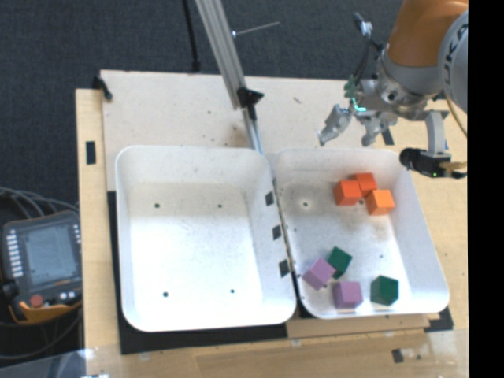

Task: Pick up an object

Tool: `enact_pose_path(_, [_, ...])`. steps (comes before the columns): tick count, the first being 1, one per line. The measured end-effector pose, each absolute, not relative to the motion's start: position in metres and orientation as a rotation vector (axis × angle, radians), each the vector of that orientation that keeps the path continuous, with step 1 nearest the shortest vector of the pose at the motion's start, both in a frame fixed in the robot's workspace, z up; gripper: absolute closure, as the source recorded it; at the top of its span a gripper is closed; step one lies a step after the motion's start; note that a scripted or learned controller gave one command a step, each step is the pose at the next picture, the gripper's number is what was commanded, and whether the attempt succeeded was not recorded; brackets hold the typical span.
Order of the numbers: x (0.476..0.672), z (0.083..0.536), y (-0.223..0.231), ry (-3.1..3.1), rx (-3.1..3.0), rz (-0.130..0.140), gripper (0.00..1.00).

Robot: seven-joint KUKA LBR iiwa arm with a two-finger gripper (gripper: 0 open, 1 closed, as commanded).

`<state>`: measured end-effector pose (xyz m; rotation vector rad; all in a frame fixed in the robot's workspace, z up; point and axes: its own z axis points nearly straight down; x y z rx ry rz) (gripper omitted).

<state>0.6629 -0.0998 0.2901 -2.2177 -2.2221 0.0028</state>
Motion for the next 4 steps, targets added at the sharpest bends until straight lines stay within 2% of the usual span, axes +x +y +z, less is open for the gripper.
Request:
enact_pose_path(1, [0.663, 0.292, -0.1, -2.226, -2.219, 0.001, 0.0])
enact_pose_path(4, [0.652, 0.11, -0.113, -2.216, -2.224, 0.006, 0.0])
